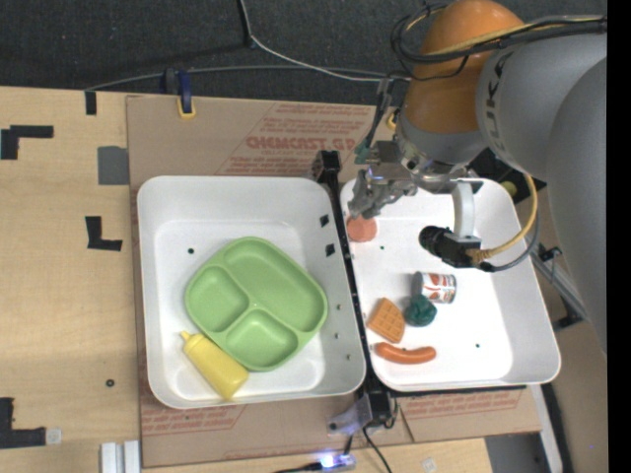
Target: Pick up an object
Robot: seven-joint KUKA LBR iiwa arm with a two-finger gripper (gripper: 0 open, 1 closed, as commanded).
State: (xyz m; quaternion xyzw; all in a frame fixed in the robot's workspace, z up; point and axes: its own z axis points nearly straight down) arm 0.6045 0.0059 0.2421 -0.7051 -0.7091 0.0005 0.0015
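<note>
My gripper (367,208) hangs low over the far left corner of the right bin (493,363), directly above a small pink-red object (363,230) that lies at its fingertips. Further forward in that bin lie a small red and white can (438,286), a dark green lump (422,311), a waffle-like orange piece (386,319) and a red sausage (404,355). The left bin (163,215) holds a green divided plate (256,302) and a yellow bottle (213,365).
The grey arm with its orange band (463,57) covers the far right of the bench and the right bin's back edge. A black clip (326,165) sits at the far end of the wall between the bins. Cables run across the dark background behind.
</note>
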